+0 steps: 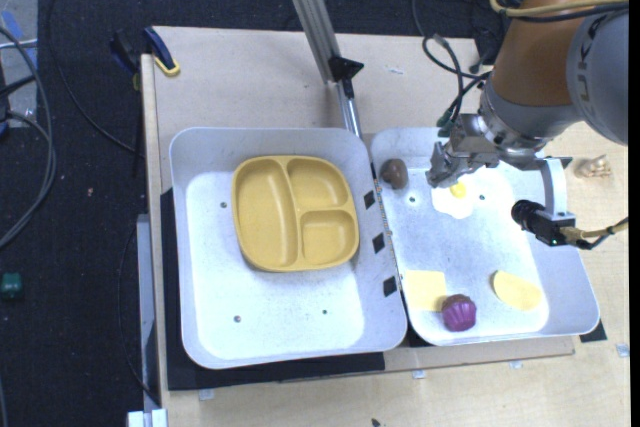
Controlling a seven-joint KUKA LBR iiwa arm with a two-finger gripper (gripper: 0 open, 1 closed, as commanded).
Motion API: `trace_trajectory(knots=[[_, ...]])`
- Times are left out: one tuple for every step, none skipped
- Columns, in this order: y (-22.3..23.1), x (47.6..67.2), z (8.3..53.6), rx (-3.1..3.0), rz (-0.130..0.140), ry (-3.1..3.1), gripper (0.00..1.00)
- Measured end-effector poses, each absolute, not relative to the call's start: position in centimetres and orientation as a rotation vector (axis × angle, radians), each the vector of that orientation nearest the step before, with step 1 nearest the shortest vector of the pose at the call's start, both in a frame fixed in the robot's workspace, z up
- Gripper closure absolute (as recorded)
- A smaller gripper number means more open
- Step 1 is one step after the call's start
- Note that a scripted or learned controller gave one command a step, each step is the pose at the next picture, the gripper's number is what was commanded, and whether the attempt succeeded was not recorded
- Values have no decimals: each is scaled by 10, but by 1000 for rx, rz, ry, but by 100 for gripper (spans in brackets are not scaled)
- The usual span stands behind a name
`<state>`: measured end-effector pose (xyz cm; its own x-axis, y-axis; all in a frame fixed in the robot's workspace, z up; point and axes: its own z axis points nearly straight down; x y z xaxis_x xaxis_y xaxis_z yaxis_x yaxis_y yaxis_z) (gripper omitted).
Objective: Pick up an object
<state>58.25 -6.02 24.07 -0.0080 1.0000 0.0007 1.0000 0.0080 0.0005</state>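
Observation:
My gripper point(447, 176) hangs low over the far part of the right bin point(520, 240), directly above a white fried-egg toy point(456, 202) with a yellow yolk. The arm's wrist covers the fingertips. A brown rounded object point(394, 173) lies just left of the gripper near the bin's far left corner. Toward the front of the same bin lie a pale yellow square slice point(423, 290), a purple round object point(459, 312) and a yellow oval piece point(517, 290).
The left bin point(210, 315) holds a yellow divided plate point(296, 212). A slanted metal pole point(315, 10) runs from the top of the view down to the bins' shared far edge. Cables trail across the dark floor around the bench.

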Motion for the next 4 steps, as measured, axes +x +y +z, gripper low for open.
trace_trajectory(knots=[[-4, 591, 236, -2212, -2, -2231, 100], [41, 616, 225, -2214, -2, -2230, 100], [99, 639, 237, -2213, -7, -2232, 100], [95, 638, 236, -2218, -1, -2225, 0]])
